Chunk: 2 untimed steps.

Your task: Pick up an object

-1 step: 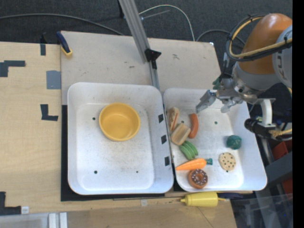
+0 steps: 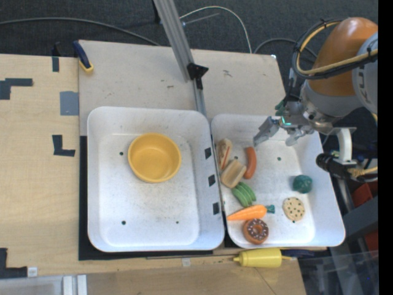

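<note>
I see open floor in the right bin (image 2: pixel 325 226) around the green ball (image 2: pixel 302 183); the sausage (image 2: pixel 250 162), sandwich (image 2: pixel 228 163) and carrot (image 2: pixel 247 212) crowd its left side.

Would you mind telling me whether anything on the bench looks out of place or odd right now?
One thing: a yellow mustard bottle lies on its side outside the right bin, against its front rim, while the other toy foods sit inside. The yellow bowl stands upright in the left bin. Nothing looks spilled or damaged.
</note>
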Available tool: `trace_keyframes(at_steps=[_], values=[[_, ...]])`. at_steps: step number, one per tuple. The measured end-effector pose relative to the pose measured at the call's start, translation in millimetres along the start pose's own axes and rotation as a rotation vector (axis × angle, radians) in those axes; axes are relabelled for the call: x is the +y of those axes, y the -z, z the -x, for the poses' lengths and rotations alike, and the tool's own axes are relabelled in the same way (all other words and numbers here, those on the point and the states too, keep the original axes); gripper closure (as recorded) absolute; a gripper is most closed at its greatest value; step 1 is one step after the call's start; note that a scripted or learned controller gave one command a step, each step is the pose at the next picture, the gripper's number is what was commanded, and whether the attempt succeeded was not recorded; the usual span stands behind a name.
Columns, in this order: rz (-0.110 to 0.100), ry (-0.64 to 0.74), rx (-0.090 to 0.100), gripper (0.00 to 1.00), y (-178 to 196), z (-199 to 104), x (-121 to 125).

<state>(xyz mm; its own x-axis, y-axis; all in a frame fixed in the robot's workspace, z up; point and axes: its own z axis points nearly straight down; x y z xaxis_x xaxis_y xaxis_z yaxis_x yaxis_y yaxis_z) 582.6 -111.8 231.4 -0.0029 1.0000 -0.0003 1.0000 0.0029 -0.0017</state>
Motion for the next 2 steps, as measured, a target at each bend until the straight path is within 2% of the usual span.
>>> trace_keyframes(at_steps=[1,2], values=[[-0.004,-0.001,0.000,0.00,-45,-2,-6],[-0.006,-0.002,0.000,0.00,-110,-2,-6]])
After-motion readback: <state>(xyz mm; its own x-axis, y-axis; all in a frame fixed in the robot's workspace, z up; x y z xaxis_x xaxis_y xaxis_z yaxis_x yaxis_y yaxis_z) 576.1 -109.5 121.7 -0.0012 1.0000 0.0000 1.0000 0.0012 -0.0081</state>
